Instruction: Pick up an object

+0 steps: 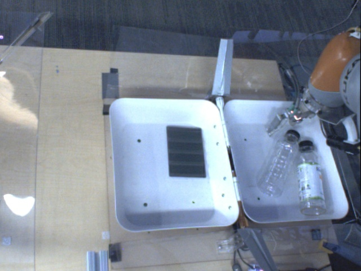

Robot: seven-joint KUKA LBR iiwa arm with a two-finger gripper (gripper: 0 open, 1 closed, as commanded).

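You've got two white bins side by side on the bench: the left bin [121, 168] carries a dark ribbed rectangular pad [186, 151] lying flat near its middle, long side running toward the far and near rims. The right bin [242, 202] carries two clear plastic bottles w/ black caps. The bare bottle [277, 165] lies tilted across the bin's middle, cap pointing toward the far right corner, base toward the near left. The labelled bottle [311, 179] lies just beside it along the right rim, cap toward the far side, base close to the near right corner; the two caps sit near each other but the bodies look slightly apart. The arm [338, 66] comes in over the far right corner of the right bin, orange band up top, grey wrist below. The tool [293, 115] hangs over the far right part of that bin, just beyond the bare bottle's cap, w/ a clear shiny bit [276, 123] at its left side. You can't tell whether it's apart or together, and no bottle shows clamped in it; both bottles rest on the bin floor.
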